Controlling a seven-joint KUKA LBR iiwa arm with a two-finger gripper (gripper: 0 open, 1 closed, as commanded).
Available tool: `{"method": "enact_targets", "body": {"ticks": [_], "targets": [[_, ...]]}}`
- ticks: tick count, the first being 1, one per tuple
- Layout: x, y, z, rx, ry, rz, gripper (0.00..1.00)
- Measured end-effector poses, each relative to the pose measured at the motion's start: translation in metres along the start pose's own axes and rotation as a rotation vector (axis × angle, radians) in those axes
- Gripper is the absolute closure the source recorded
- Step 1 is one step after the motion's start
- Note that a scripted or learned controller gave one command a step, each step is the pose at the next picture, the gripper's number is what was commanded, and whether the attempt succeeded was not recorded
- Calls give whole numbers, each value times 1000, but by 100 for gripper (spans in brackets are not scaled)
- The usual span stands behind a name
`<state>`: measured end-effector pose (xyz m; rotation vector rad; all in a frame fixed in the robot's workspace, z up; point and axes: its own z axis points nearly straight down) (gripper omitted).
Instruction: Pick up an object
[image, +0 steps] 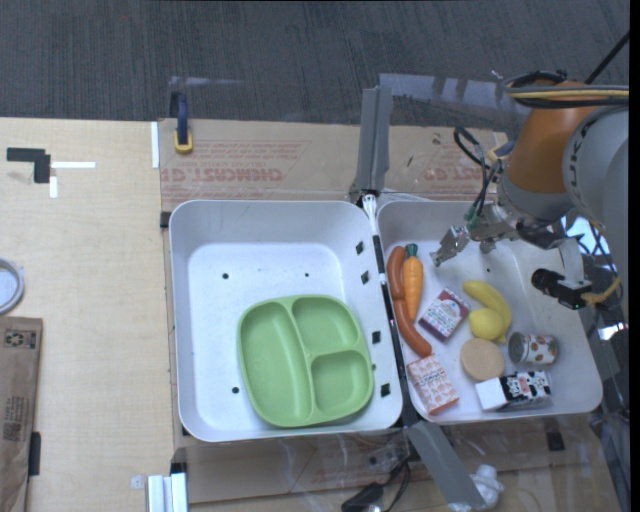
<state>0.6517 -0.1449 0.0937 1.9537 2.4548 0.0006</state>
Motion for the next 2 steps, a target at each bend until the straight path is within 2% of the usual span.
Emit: {"method": "enact_targets", "body": {"ticks": [1,2], "targets": [[-5,-78,2,2,3,-98,0],[-7,-78,-8,2,2,-93,100]]}}
